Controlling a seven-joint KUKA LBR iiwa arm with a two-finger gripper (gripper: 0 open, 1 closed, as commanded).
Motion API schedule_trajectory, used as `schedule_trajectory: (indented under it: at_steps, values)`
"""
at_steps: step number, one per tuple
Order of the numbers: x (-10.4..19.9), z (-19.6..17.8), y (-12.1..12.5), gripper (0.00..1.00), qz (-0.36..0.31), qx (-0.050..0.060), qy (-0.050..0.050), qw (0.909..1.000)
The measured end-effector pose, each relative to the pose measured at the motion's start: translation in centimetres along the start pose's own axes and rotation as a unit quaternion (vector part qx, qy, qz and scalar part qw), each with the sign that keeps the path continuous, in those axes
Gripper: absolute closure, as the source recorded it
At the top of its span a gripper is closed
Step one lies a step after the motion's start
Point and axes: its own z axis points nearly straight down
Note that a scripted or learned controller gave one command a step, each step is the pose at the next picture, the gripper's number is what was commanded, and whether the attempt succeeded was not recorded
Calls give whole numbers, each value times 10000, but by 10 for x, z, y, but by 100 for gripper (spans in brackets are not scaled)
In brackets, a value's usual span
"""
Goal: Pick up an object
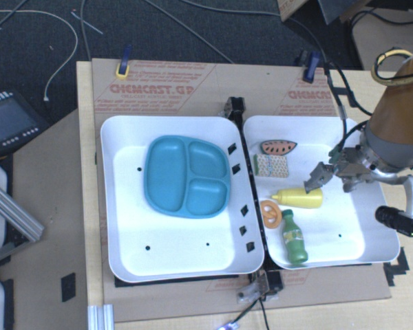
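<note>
- Since the task names no one thing, the yellow bottle [300,198] looks like the pick: it lies on its side in the middle of the right bin [372,249], with its thin tip toward the left.
- The gripper [318,177] hangs just above the bottle's right end. I cannot tell if it touches the bottle.
- I cannot tell how the jaws stand, because they are dark and small here. Nothing shows held between them.
- So the step looks like the reach, with the grab not done yet.
- Next, I think the gripper must go down over the bottle's fat part and squeeze across it, not along it. The bottle is round, so it could roll away.
- Just below the bottle stand close neighbours: a pretzel [270,213] and a green bottle [293,237]. Both could get bumped.
- Above it lie a spotted pad [271,166] and a melon slice [278,147].
- The left bin [124,249] holds a blue tray [187,176], well apart from all this.
- The arm [398,126] comes in from the right.
</note>
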Motion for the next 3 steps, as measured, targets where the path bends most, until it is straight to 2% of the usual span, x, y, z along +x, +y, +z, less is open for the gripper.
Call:
schedule_trajectory:
  at_steps: [1, 3]
  values:
    - [0, -7, 3, 0, -18, -68, -11, 10000]
    - [12, 108, 4, 0, -6, -50, -7, 10000]
